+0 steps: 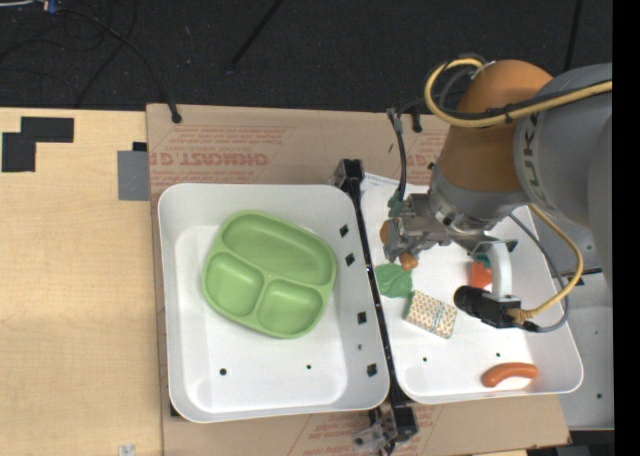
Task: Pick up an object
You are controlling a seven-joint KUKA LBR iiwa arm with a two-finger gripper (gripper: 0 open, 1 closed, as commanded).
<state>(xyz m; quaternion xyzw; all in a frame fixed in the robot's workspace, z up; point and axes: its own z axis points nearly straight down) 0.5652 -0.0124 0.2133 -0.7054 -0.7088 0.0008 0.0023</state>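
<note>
Dark backdrop (330, 34) with cables (268, 14), pale wooden bench (70, 294), cardboard sheet (260, 139)

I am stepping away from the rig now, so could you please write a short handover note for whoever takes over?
Gripper: low in the right bin, near its left wall; no object is visibly held.
Right bin: green lump just below the gripper, patterned pack, orange sausage.
Left bin: green plate.
Done: the arm has reached the things; no pick confirmed.
Left: grasp one object and lift it.
</note>
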